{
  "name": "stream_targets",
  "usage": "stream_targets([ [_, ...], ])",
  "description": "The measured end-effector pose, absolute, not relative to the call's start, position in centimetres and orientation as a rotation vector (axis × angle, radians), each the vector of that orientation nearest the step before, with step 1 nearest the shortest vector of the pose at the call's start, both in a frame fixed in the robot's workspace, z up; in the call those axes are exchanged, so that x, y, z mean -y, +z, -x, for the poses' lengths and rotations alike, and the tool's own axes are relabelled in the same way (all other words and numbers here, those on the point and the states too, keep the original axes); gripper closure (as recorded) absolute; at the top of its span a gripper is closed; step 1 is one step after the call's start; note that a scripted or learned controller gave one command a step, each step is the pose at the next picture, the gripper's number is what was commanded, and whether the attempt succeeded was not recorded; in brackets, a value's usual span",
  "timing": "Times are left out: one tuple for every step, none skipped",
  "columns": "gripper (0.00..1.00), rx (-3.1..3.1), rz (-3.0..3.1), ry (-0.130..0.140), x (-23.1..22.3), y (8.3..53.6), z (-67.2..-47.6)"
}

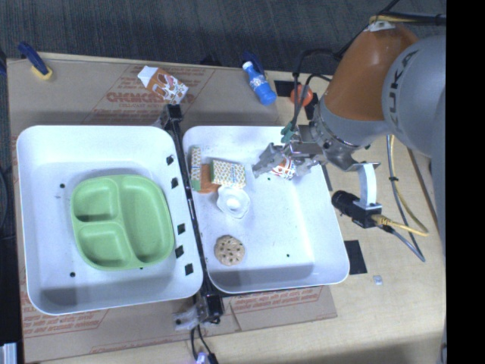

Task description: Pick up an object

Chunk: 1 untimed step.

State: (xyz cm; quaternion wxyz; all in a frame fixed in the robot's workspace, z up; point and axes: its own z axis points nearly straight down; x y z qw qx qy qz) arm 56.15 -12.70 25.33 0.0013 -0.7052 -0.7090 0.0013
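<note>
My gripper (285,164) hangs over the back right part of the right bin (318,237). A small red and white packet (283,171) sits between its metal fingers (265,160), which are shut on it. Whether the packet is off the bin floor I cannot tell. Further left in the same bin lie a colourful snack packet (228,173), an orange-edged wrapper (198,174) against the left wall, a clear plastic cup (233,201) and a round brown cookie (229,250) near the front.
The left bin (38,165) holds a green divided plate (121,222). Behind the bins on the cardboard lie a blue bottle (260,83), a white and orange packet (164,85) and a blue and yellow clip (35,61).
</note>
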Motion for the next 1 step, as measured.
stream_targets([
  [0.00, 2.225, 2.211, 0.007, 14.43, 18.47, -48.78],
])
